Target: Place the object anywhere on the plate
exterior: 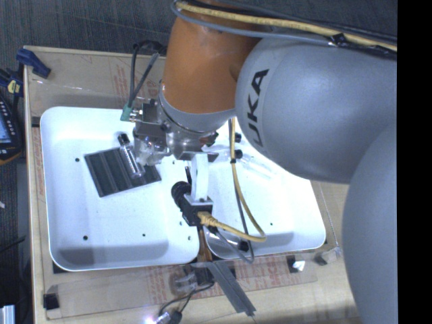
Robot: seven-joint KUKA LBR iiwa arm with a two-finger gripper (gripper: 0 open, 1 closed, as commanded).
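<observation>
1. Plate (108,172), the dark ribbed rectangle this task turns on, lies beneath the biggest thing in view: the grey arm (310,106). The arm enters from the right and covers much of the upper and right part of the scene.
2. A wooden bench (74,79) carries everything, and its pale surface shows around the bins.
3. On the bench's left half sits the left bin (101,238), shallow and white with rounded corners. Its floor is bare apart from the plate.
4. Touching it on the right is the right bin (287,211), also white, with much of it hidden under the arm.
5. An orange band (199,59) wraps the arm just above the wrist, over the far edge of the left bin.
6. The plate rests flat on the floor of the left bin, left of centre, turned at a slant to the bin's walls.
7. The gripper (133,157) hangs below the wrist, its silvery tip over the plate's right end. It is too small and cluttered to tell whether the claw is open or closed. I also cannot tell whether it holds the object, which I cannot make out as a separate thing.
8. A yellow cable (237,204) runs down from the wrist and curls across the seam between the bins.
9. A black connector (182,196) sits just beside that cable, near the left bin's right wall.
10. A blue clamp (32,61) grips the bench's far left corner.
</observation>
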